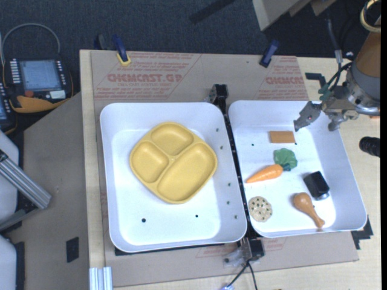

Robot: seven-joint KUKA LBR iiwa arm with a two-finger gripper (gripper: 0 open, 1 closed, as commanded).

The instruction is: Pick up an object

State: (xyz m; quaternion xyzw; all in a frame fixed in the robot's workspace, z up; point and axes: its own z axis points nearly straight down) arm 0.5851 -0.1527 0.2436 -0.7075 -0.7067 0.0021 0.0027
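Note:
In the right bin [254, 116] lie several small toy foods: a tan cracker square [282, 138], a green broccoli piece [285, 158], an orange carrot [264, 174], a chocolate-chip cookie [260, 208], a brown drumstick [308, 209] and a black block [316, 185]. My gripper [318, 118] hangs open above the bin's far right part, up and to the right of the cracker, with nothing between its fingers [304, 117].
The left bin [115, 132] holds a yellow divided plate [173, 161]. Both bins rest on a cardboard sheet [181, 71] held by clamps. A handheld control pad [37, 77] lies at the far left, off the bench.

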